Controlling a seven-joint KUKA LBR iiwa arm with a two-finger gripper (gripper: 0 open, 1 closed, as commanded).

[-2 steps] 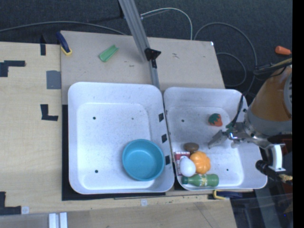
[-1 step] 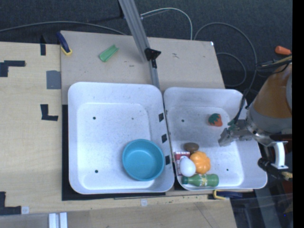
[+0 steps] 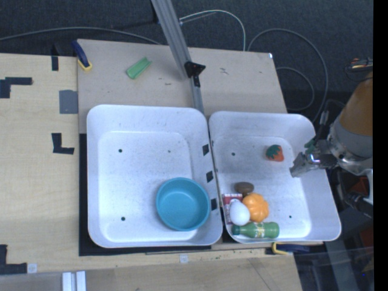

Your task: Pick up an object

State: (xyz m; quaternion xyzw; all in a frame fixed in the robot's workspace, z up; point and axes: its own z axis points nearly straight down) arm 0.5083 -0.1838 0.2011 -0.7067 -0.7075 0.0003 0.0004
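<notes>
The right bin (image 3: 303, 132) holds a small red and green strawberry-like toy (image 3: 274, 153) near its back right. At its front lie a brown lump (image 3: 244, 188), an orange fruit (image 3: 256, 206), a white egg (image 3: 239, 213), a red and white packet (image 3: 230, 199) and a green bottle (image 3: 257, 230) on its side. My gripper (image 3: 303, 163) hangs over the right side of that bin, to the right of the strawberry toy and apart from it. Nothing shows between its fingers.
A blue bowl (image 3: 182, 203) stands at the front right of the left bin (image 3: 109, 126). A green block (image 3: 138, 68) and a blue and yellow clip (image 3: 82, 54) lie on the board behind the bins. A grey pole (image 3: 173, 29) slants up from between the bins.
</notes>
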